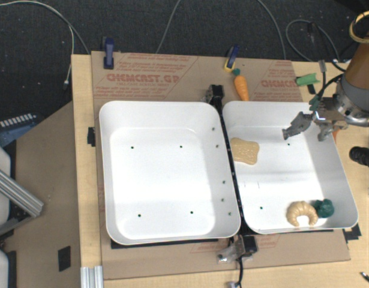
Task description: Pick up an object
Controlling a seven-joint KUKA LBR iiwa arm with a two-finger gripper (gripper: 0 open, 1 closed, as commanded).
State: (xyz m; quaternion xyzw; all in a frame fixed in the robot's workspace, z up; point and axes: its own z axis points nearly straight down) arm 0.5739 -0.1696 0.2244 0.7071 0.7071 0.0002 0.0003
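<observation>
My gripper [310,129] hangs over the far right part of the right bin [280,176], its two fingers spread open with nothing between them. A tan slice of toast [244,152] lies against the right bin's left wall, well left of the gripper. In the bin's near right corner a beige croissant [302,213] rests against a small dark green object [324,207]. Both sit well below the gripper in the camera view.
An orange carrot [240,87] lies on the cardboard just beyond the bins, near a blue-and-yellow clamp [231,57]. The left bin [106,161] adjoins the right one. A second blue clamp [108,53] stands at the board's back left.
</observation>
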